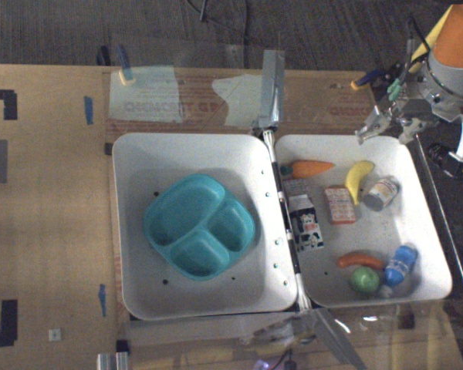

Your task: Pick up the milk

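Right bin: milk, cow-patterned, label unreadable.

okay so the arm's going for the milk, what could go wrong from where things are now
The milk carton lies flat against the right bin's left wall, so a finger may hit the wall instead of sliding alongside it.

The small red box sits close on the carton's other side; a wide approach could knock or grab that instead.

The gripper is over the bin's far right corner, so its path crosses the banana and the can.
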